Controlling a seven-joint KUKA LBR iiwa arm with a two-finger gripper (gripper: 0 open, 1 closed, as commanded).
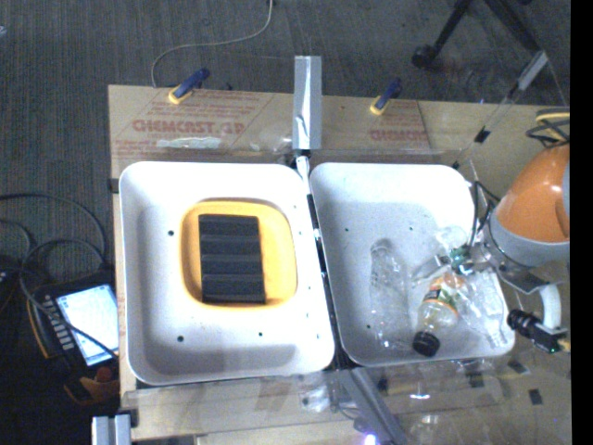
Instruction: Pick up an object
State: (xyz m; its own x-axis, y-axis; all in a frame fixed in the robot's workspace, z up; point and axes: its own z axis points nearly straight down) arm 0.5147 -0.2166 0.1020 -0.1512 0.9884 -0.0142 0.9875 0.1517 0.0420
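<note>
Two white bins (144, 276), one yellow tray (283, 248), one plastic bottle (435, 309), two clamps (188, 85)

Two bins sit side by side on the bench (232, 119), their inner rims touching along the middle. In the left bin (148, 341) a tray (283, 248) lies at the centre, and a ridged block (232, 258) rests inside it. The right bin (371, 193) holds a bottle (435, 313) lying on its side toward the near right corner, cap (424, 344) nearest the front wall, with crumpled clear plastic (389, 272) just left of it. The arm (533, 207) hangs over that bin's right rim, above the bottle. Behind the bins, two clamps (188, 84) grip the bench's far edge, with an upright post (307, 100) between them. A tablet (79, 318) lies on the floor left of the bench.
</note>
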